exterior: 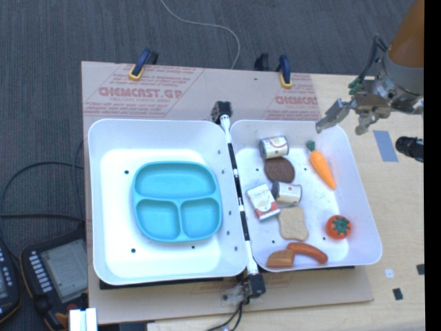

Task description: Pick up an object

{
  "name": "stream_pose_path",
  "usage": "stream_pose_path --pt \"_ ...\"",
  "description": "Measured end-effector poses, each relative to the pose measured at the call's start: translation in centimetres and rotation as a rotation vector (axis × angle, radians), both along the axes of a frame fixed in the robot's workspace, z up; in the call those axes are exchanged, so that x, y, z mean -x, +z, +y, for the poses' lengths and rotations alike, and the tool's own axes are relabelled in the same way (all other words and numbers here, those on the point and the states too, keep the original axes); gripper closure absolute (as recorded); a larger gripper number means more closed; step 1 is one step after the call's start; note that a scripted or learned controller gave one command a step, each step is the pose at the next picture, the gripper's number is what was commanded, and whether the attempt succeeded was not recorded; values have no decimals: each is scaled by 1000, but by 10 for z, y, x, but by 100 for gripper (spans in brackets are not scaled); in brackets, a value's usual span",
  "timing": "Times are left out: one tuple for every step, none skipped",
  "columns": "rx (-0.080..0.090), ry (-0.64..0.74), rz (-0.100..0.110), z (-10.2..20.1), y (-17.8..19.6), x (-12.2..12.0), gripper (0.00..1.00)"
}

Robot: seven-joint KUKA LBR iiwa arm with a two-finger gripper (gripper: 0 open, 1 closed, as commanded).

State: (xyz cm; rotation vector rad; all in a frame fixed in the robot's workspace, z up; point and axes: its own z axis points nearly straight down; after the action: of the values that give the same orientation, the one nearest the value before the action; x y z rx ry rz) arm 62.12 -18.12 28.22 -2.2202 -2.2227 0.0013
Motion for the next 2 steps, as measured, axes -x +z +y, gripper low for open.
stream_pose_path --pt "1 -2 3 -41 -79 16 0" --pt "0 -1 -1 -3 -188 40 0"
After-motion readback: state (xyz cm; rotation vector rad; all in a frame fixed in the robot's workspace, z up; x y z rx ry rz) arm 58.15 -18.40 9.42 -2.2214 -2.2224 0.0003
